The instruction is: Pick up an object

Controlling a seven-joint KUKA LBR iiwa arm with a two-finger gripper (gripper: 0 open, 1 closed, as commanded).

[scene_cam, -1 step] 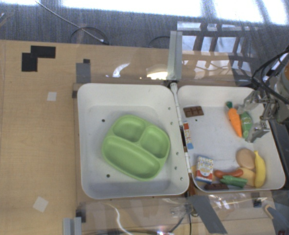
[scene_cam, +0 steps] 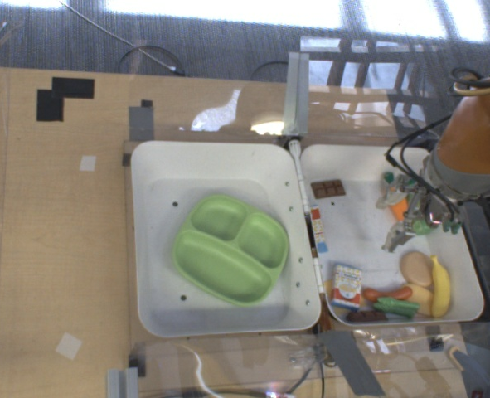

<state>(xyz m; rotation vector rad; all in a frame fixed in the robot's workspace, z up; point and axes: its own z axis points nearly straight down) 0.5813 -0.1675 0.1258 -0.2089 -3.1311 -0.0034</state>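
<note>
Claw [scene_cam: 398,222] first: it hangs at the 3 o'clock side of the right bin [scene_cam: 356,222], under the orange-banded arm [scene_cam: 477,135], and whether it is released or clenched I cannot tell, because the metal parts blur together against the white floor. Nothing shows between them, so I judge it holds nothing.

Going near to far, the near wall of that bin carries a cluster: a small printed box [scene_cam: 346,285], a dark bar [scene_cam: 366,314], a green piece [scene_cam: 396,307], a red-orange piece [scene_cam: 387,293], a tan egg-shaped item [scene_cam: 415,269] and a banana [scene_cam: 440,286]. Farther back lie a thin striped stick [scene_cam: 317,226] along the dividing wall and a brown chocolate-like block [scene_cam: 327,189] toward 11 o'clock. An orange scrap [scene_cam: 400,207] sits right by the claw.

The likeliest target, to my eye, is the egg-shaped item, just beside the claw at about 5 o'clock. The banana next to it runs its long axis roughly 12 to 6. A short drop toward the near wall would reach either.

In the left bin [scene_cam: 157,222] a green divided plate [scene_cam: 230,249] lies well apart, at 9 o'clock.
</note>
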